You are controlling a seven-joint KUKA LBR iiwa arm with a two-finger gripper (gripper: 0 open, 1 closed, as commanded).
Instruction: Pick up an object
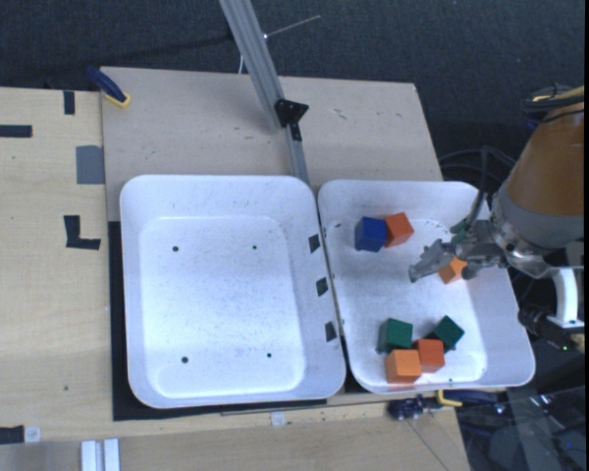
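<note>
In the right bin (501,361), a blue cube (370,234) and an orange cube (400,228) touch near the far wall. Close to the front wall lie two green cubes (396,334) (449,332), a red-orange cube (431,352) and an orange cube (404,365), all clustered together. My gripper (428,264) hangs over the middle right of this bin. A small orange block (455,270) shows right against its grey body, partly hidden. I cannot tell whether that block is held or just lies beside it.
The left bin (137,263) stands beside the right one. A slanted metal pole (255,47) runs down to the gap between the bins. The arm's orange band (555,165) bulks over the right bin's right rim.
</note>
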